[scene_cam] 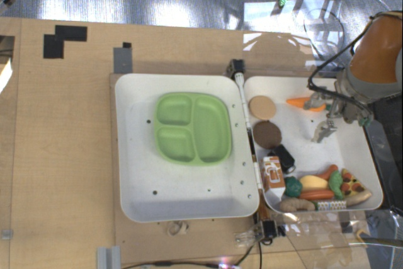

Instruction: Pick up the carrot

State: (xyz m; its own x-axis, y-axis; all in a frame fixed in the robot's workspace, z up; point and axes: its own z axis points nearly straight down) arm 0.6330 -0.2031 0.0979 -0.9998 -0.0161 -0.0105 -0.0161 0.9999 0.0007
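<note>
Two bins (126,198) are being used on the table. The carrot (301,101) is lying in the right one, just beside the hand (326,129), whose fingers cannot be told apart or together.

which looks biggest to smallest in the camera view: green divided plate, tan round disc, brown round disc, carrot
1. green divided plate, by far the largest
2. tan round disc and brown round disc, too alike to rank
3. carrot, smallest, partly hidden

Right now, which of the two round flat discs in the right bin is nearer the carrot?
The pale tan disc, at the bin's upper left; the dark brown disc lies below it, farther from the orange carrot.
</note>
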